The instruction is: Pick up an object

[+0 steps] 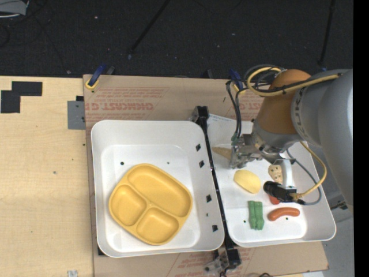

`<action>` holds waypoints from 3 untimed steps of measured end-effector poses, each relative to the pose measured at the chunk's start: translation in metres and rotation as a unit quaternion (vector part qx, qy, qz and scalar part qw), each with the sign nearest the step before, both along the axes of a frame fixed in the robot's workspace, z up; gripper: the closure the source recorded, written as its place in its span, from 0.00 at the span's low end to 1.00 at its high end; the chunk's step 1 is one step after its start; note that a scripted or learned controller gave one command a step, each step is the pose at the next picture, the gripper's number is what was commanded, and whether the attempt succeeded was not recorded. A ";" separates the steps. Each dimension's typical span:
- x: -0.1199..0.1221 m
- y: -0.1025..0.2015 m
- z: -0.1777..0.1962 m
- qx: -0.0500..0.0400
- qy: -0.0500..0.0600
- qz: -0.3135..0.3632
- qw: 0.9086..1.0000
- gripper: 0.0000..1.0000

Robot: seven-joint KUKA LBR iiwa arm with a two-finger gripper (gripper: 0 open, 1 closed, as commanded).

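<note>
The gripper [239,156] hangs low in the right bin [323,227], just beside a pale yellow lump [248,181]; whether it is spread or closed cannot be told. A green piece [256,214] and a red sausage [283,213] lie nearby.

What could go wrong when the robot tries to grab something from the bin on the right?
1. The pale yellow rounded lump beside the gripper looks smooth, so it might slip out of a grip.
2. The flat tan wedge lies near the right white bin's left wall, so the gripper could bump that wall.
3. The green pod and orange-red sausage lie close together; grabbing one might shove the other.
</note>
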State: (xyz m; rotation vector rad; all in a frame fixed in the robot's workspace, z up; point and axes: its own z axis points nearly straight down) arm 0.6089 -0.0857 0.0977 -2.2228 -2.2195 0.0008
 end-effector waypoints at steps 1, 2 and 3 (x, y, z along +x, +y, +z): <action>0.005 0.003 0.043 0.000 -0.002 0.000 1.000 1.00; 0.016 0.003 0.095 0.000 -0.002 0.000 1.000 1.00; 0.016 0.002 0.104 0.000 0.000 0.000 1.000 1.00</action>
